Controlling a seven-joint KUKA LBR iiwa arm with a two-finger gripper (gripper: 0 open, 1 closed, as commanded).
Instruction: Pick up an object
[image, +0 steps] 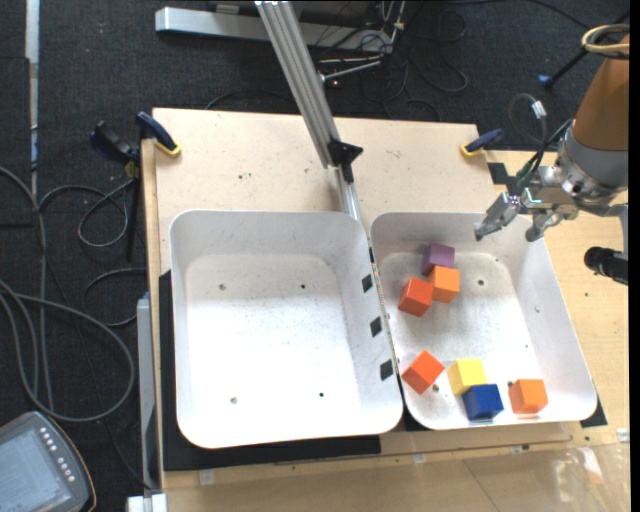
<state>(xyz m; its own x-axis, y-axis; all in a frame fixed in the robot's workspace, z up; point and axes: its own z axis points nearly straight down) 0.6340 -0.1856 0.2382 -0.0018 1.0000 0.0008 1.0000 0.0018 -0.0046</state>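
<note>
Resting on the bench (260, 160), two white bins sit side by side: the left bin (200, 400) at nine o'clock and the right bin (560, 330) at three. Over the right bin's one o'clock corner hangs the gripper (514, 222), its fingers spread apart with nothing between them. Inside lie a purple block (439, 256), four orange blocks (417, 296), a yellow block (465, 374) and a blue block (483, 401) toward six o'clock.

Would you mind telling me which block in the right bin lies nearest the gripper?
The purple block, the only purple one, topmost in the cluster, just below-left of the open gripper.
</note>
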